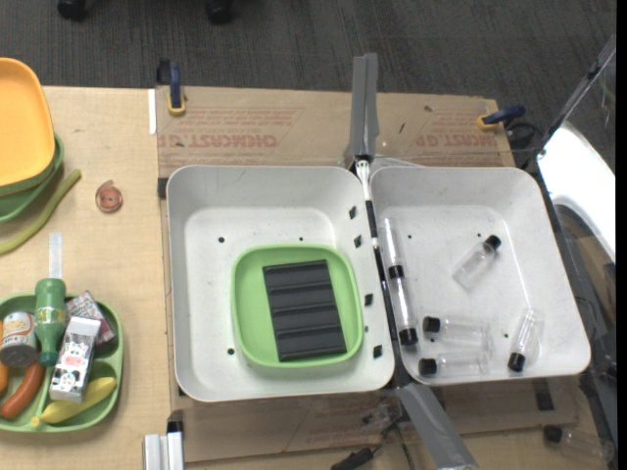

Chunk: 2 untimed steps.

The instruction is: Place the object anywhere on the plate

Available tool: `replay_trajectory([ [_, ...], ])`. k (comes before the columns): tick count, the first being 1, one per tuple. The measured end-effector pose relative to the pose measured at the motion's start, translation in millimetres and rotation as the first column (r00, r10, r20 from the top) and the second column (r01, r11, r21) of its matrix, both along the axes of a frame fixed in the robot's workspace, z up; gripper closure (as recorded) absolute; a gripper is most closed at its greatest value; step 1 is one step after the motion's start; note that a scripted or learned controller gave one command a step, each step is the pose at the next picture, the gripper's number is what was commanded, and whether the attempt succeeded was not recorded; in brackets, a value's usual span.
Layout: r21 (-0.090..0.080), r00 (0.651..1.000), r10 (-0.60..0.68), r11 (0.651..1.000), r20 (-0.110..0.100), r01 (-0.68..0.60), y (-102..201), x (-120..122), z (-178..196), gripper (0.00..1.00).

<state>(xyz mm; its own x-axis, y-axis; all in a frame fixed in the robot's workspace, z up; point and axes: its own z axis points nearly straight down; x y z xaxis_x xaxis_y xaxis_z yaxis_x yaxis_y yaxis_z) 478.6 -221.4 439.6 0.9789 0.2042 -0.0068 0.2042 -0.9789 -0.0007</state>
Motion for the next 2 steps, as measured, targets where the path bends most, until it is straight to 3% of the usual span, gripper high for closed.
replay_trajectory([
  [2, 0.0, 1.0, 0.0, 1.0, -0.001, 0.0, 0.3, 0.2, -0.3, 0.0],
])
